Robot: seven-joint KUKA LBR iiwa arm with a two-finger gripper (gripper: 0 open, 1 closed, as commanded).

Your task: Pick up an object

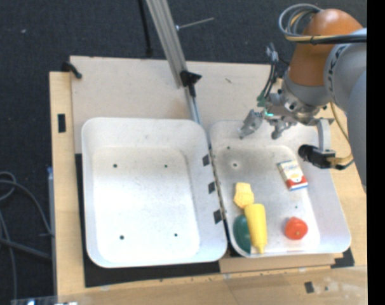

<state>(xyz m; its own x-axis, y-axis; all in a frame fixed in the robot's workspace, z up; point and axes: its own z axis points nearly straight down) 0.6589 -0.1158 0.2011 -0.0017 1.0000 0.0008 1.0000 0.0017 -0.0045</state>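
My gripper hangs over the far edge of the right bin, open, with nothing between its fingers. Nearer in that bin lie a small white and red box, a red round object, a yellow bottle-shaped object, a yellow lumpy piece and a green object partly under the yellow one. All of them lie well toward the front of the bin, away from the gripper.
The left bin sits beside the right one. A slanted metal rail rises behind the bins. A black fitting on a cable hangs at the right bin's right rim. Cables lie off the bench at left.
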